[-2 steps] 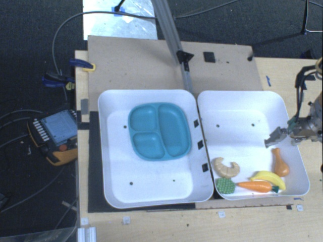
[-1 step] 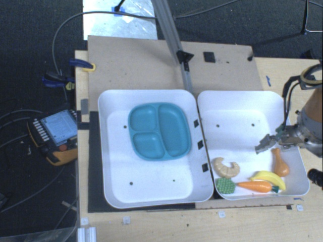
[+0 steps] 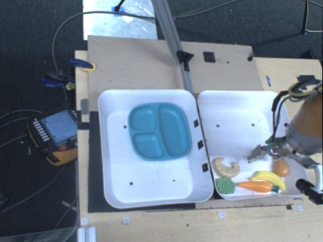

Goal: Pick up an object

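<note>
Pincer [image 3: 263, 152] hovers in right bin, croissant [image 3: 226, 167] just below-left

Glossy blue plastic tray [image 3: 160, 131] sits in smooth white plastic bin [image 3: 113, 185], frame centre; matt cardboard-like board [image 3: 136, 62] above.

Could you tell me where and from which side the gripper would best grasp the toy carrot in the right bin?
Probably mid-body on the carrot, from straight above, jaws across its narrow width. It lies flat along the near wall of the right bin, with the banana close behind.
</note>
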Tool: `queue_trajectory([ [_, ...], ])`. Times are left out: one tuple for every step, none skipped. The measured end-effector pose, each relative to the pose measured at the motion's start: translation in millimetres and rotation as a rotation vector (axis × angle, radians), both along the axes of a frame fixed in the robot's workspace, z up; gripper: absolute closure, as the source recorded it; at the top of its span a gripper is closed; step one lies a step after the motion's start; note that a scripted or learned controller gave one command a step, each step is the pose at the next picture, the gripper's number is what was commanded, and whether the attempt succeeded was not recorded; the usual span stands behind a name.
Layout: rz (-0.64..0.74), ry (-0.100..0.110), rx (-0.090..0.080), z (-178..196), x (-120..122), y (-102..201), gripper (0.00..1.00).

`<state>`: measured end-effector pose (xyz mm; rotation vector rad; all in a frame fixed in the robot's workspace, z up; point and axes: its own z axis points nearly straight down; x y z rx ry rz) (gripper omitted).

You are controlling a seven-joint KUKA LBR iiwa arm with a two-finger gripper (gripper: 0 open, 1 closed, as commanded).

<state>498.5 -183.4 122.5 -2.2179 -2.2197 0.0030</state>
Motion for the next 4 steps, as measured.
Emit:
queue_trajectory([
  [0.000, -0.008, -0.001, -36, 2, -1, 0.00],
  [0.000, -0.017, -0.004, -23, 5, -1, 1.00],
  [0.005, -0.011, -0.004, 33, 16, 1, 1.00],
  [0.005, -0.012, -0.004, 96, 15, 5, 1.00],
])
